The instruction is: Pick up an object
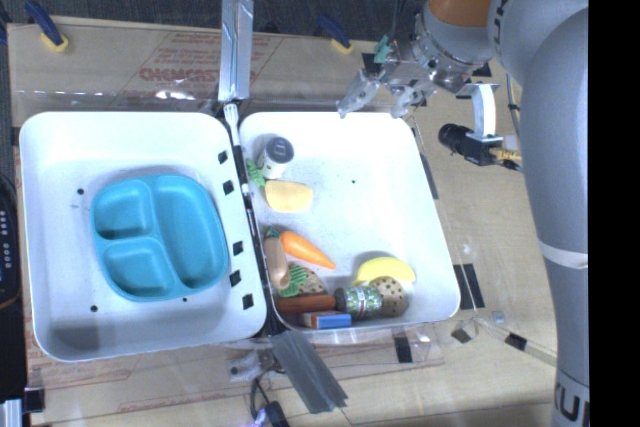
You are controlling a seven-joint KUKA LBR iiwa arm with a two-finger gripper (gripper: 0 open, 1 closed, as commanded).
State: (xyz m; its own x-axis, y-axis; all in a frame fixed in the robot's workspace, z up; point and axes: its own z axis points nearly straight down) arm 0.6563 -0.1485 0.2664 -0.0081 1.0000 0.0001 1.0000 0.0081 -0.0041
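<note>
The pincer (378,95) hangs over the far rim of the right bin (425,185), its fingers spread with nothing between them. The objects lie in that bin: a carrot (306,250) and a yellow piece (287,196) toward its left wall, a banana (385,270) near the front edge. A blue tray (158,235) sits in the left bin (50,215) on the counter (490,245).

Right bin (400,185), lower-centre frame: orange carrot (306,250), yellow pieces (287,196) (385,269), small jar (277,153), clustered along left and bottom walls.
</note>
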